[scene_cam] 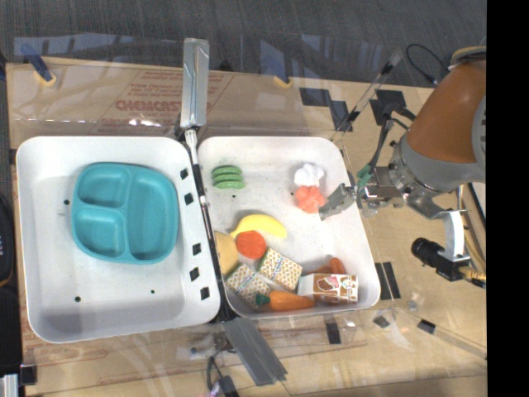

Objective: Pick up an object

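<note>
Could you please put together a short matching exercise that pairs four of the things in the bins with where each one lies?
Things:
1. teal divided plate
2. green ridged toy
3. banana
4. carrot

Places:
A. near the front edge of the right bin
B. alone in the left bin
C. far left corner of the right bin
D. middle of the right bin, just above an orange-red round toy

Pairs: 1-B, 2-C, 3-D, 4-A
</note>
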{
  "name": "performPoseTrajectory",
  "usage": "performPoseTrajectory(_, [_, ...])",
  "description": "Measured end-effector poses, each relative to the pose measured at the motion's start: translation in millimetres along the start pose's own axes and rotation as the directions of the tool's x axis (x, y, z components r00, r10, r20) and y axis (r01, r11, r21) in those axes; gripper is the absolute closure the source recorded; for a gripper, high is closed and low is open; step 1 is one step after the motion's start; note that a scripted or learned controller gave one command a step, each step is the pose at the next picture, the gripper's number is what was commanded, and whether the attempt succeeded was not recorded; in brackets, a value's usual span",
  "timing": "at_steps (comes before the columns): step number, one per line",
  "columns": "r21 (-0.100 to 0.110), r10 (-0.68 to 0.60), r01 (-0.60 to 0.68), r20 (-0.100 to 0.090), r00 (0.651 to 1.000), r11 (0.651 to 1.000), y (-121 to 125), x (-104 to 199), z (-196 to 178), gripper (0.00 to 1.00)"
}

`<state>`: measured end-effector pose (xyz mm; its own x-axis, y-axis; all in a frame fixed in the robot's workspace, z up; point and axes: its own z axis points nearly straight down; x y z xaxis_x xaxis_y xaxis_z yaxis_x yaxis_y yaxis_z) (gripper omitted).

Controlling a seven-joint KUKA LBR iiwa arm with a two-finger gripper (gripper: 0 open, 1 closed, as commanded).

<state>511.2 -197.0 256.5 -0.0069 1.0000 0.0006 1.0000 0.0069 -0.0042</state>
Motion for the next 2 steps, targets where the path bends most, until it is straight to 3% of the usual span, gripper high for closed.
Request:
performPoseTrajectory(1, [-0.004, 0.029, -0.029, 0.0, 1.0, 1.0, -5, 26, -29, 0.0])
performPoseTrajectory(2, [0.005, -0.013, 0.013, 0.0, 1.0, 1.0, 81, 73, 110, 0.0])
